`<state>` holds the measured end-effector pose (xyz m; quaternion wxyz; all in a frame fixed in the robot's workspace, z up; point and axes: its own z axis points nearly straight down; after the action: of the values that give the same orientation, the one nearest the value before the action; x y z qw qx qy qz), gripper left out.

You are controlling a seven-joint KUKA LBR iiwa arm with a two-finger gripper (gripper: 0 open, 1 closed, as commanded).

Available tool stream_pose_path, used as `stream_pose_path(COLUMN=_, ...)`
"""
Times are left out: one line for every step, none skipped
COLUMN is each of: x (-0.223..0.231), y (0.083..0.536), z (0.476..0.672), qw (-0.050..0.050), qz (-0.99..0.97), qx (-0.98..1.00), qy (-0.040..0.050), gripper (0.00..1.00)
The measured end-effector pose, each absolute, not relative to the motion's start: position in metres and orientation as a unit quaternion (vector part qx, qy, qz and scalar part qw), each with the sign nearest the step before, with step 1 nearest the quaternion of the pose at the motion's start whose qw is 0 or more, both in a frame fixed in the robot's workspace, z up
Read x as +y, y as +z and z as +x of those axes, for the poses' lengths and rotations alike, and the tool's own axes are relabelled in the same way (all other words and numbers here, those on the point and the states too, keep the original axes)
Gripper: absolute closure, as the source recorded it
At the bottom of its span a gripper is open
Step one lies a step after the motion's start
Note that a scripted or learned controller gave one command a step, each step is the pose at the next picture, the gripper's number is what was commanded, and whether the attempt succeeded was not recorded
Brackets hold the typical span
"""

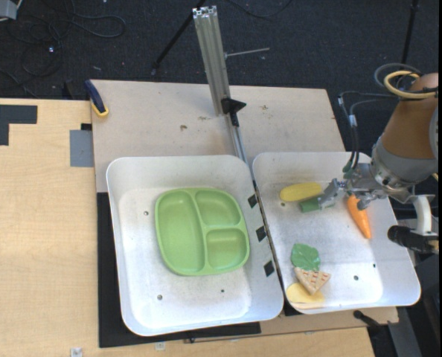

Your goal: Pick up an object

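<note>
My gripper (349, 197) hangs low over the right bin (399, 292), near its far right side, fingers spread and open. One grey finger (329, 193) reaches left toward a yellow oblong toy (300, 193) and a small dark green block (310, 207). An orange carrot (359, 217) lies just below the gripper, its upper end under the gap between the fingers; nothing is clamped. Nearer the front of the bin lie a green leafy piece (305, 256), a tan wedge (313, 280) and a pale yellow piece (301, 295).
The left bin (132, 288) holds a green divided plate (202, 230). An upright aluminium post (213, 58) stands behind the bins. Black clips (260, 233) sit along the ridge between the bins. Cables hang by the arm at the right.
</note>
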<state>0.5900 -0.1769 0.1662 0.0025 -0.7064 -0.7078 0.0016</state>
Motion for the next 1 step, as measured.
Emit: stream_pose_path(x=-0.1724, y=0.1018, z=0.5881, qw=0.004, qz=-0.707, qx=-0.707, qy=0.0021, gripper=0.0)
